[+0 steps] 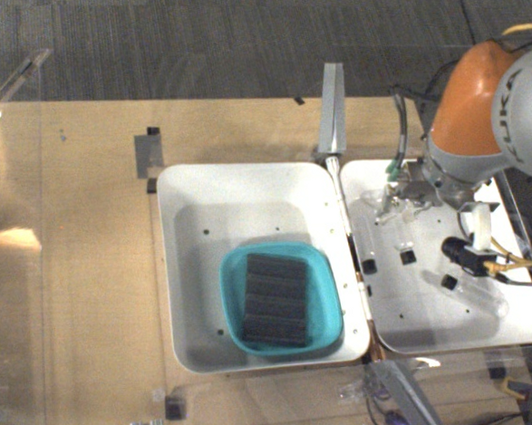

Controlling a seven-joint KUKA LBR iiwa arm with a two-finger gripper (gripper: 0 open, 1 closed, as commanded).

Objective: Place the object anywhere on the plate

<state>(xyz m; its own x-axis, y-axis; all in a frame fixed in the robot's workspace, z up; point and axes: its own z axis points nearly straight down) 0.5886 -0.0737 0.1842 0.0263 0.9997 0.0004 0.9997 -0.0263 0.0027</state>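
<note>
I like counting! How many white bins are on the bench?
2. The left bin holds a teal plate with a dark ridged block on it. The right bin sits beside it, under the arm.

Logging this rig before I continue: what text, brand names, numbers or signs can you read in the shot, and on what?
"KUKA", partly cut off, dark letters on the grey arm beside its orange band.
No print readable on the teal plate, the dark ridged object or the white bins.
</note>
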